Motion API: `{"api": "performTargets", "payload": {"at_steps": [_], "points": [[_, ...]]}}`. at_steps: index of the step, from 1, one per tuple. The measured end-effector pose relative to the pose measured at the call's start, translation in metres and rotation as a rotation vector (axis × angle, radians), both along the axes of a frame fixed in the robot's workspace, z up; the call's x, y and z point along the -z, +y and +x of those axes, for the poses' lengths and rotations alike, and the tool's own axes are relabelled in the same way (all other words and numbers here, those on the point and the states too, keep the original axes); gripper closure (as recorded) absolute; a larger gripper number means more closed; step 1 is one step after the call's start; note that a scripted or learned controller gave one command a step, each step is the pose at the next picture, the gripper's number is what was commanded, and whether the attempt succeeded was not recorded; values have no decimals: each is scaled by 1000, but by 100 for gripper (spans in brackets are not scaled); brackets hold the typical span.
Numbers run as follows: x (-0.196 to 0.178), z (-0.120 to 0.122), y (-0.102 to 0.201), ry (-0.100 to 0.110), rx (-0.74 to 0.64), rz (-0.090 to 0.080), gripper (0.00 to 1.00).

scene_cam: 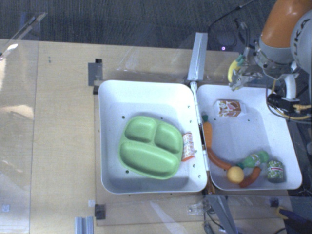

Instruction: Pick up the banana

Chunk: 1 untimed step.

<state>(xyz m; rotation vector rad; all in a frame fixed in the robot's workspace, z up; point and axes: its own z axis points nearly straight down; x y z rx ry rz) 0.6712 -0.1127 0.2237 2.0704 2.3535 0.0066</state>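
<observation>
The banana (233,69) is a small yellow curved piece, hanging above the far-left corner of the right bin (278,130). My gripper (237,79) reaches in from the upper right under the orange band (283,13). It is shut on the banana, which sticks out on the left side of the fingers. The banana is off the bin floor.
The right bin holds a brown-and-white carton (228,107), a carrot (208,134), a red curved piece (219,161), a yellow lemon (235,174) and green items (274,171). A green divided plate (151,147) and a small packet (187,146) lie in the left bin (112,106). A metal post (197,57) stands between the bins.
</observation>
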Motion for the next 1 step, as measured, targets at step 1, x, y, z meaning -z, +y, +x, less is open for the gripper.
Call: {"api": "performTargets", "payload": {"at_steps": [1], "points": [[7,-1,61,3,-30,1,100]]}}
